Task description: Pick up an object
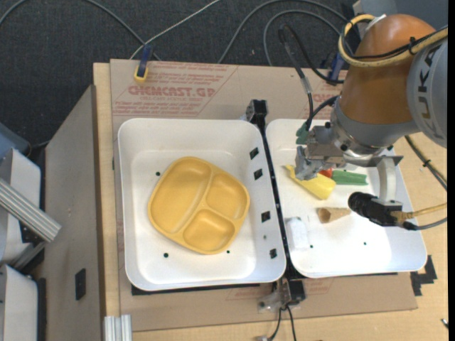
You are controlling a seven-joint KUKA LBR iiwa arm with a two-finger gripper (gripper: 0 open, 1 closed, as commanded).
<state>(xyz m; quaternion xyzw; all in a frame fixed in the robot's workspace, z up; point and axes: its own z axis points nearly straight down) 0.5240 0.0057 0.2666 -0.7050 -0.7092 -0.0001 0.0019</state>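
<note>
My gripper hangs low in the right bin, at its upper left part. It is right over one end of a yellow block. A green piece and a small red piece lie just right of it, partly hidden by the wrist. A small tan cone rests a little below the yellow block. Nothing can be seen held.
A yellow divided plate lies in the middle of the left bin. A small white object sits by the right bin's left wall. The arm covers the right bin's upper part. Cables run behind the bins.
</note>
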